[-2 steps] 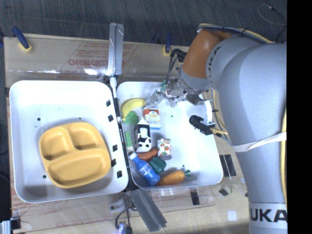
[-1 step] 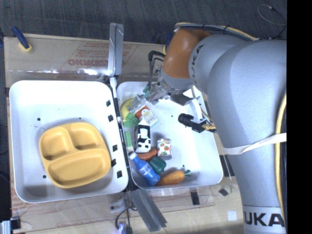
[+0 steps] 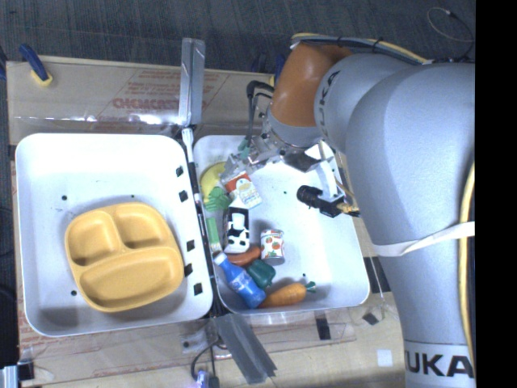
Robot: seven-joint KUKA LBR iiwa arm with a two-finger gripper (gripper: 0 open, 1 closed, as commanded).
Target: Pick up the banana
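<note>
The arm's claw (image 3: 245, 158) hangs low over the 11 o'clock corner of the right-hand bin (image 3: 327, 257). Its tip is a blur of grey metal against the white floor, and whether it is clenched or released cannot be told from this angle. The banana (image 3: 211, 178) lies just at the claw's 8 o'clock, against the bin's left wall. Only a curved yellow patch of it is in sight, and whether claw and fruit touch cannot be made out. At the banana's 6 o'clock sits a green item (image 3: 216, 200), too small to identify. A small orange-and-white carton (image 3: 245, 192) lies at the claw's 6 o'clock, with a black-and-white cow-patterned carton (image 3: 236, 228) beyond it. Further toward 6 o'clock, a red-and-white box (image 3: 272, 245), a red sausage-shaped piece (image 3: 243, 257), a blue bottle (image 3: 240, 283), a dark green object (image 3: 262, 273) and a carrot (image 3: 284, 295) crowd the bin's near edge. At 9 o'clock, well apart, the left bin (image 3: 32, 184) holds a yellow three-compartment plate (image 3: 121, 257). The grey arm (image 3: 404, 136) covers the right bin's far-right wall.
</note>
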